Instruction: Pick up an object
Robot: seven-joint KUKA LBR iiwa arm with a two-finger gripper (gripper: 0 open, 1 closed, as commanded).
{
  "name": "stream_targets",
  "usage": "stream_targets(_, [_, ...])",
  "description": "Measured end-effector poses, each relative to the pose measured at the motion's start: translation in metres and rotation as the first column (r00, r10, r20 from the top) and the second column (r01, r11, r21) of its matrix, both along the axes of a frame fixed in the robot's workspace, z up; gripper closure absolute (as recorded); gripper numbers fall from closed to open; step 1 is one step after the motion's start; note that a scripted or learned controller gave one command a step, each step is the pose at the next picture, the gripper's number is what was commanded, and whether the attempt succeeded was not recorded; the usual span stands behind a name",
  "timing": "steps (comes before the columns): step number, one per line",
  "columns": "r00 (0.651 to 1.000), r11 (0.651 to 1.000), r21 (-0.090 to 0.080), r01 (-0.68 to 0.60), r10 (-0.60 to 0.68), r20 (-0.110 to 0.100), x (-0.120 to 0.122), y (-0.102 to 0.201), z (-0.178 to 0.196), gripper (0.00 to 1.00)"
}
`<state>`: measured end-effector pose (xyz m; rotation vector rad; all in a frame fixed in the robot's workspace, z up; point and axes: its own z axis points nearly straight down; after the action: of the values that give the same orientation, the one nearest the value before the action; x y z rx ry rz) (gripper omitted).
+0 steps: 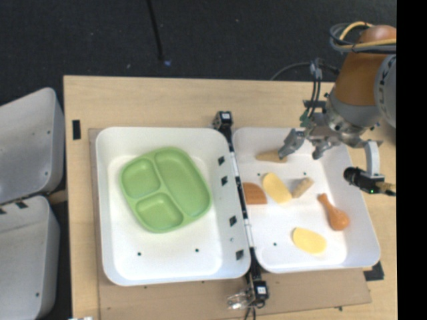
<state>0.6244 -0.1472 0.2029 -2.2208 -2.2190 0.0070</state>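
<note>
wooden bench point(80, 112) with two white bins side by side, arm over the right bin point(360, 252).
gripper point(306, 146) hangs open and holds nothing, above the bin's far end, one finger near a tan piece point(269, 156). below lie a yellow piece point(276, 188), grey bit point(303, 187), brown piece point(253, 194), drumstick point(333, 212) and yellow oval point(309, 241). green tray point(165, 189) sits in the left bin point(113, 259).

You see a wooden bench point(80, 105) on a dark floor point(133, 25). The left bin point(107, 245) holds a green tray point(167, 189) with three compartments, lying tilted near the bin's middle. Black clips point(235, 205) run along the seam between the bins. Two white panels point(27, 199) stand off the bench's left edge.
</note>
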Motion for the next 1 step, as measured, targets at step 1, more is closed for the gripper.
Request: stream_targets(1, [1.000,1.000,0.000,0.001,-0.001,-0.001,0.0022,-0.0031,-0.0643,0.00])
